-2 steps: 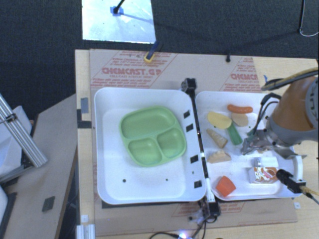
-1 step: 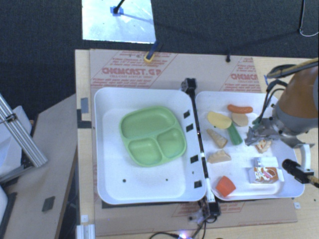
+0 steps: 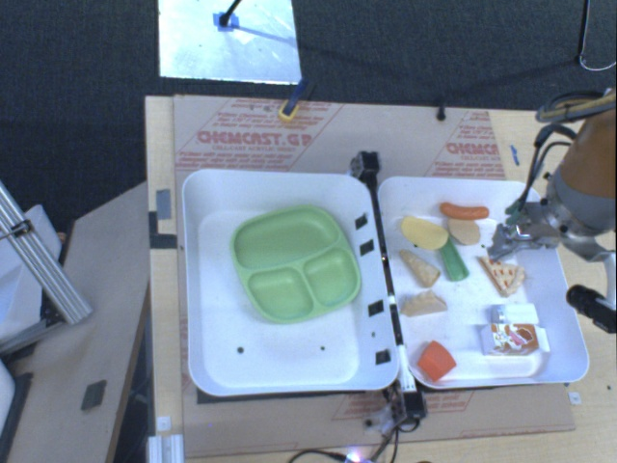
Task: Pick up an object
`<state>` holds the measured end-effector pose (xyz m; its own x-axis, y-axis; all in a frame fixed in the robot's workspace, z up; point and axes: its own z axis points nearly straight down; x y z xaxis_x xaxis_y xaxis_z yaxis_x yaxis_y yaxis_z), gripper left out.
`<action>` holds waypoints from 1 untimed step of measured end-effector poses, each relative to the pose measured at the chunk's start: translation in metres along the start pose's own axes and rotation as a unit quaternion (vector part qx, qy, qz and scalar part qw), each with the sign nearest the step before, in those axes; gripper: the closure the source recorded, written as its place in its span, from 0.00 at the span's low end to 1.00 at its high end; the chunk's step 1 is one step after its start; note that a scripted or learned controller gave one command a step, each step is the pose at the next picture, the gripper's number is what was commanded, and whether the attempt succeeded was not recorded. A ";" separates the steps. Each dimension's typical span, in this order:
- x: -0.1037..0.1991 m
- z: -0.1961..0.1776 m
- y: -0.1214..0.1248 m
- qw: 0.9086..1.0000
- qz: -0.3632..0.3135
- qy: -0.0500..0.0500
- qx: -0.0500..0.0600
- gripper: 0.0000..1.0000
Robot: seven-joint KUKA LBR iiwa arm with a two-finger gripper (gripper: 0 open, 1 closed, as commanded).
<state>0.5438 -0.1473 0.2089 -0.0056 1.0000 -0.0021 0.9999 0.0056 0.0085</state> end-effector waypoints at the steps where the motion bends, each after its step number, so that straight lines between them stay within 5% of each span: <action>1: 0.000 -0.017 0.001 1.000 0.000 0.001 0.002 1.00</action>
<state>0.5450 -0.1474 0.2255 -0.0049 1.0000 -0.0011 1.0000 0.0049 0.0042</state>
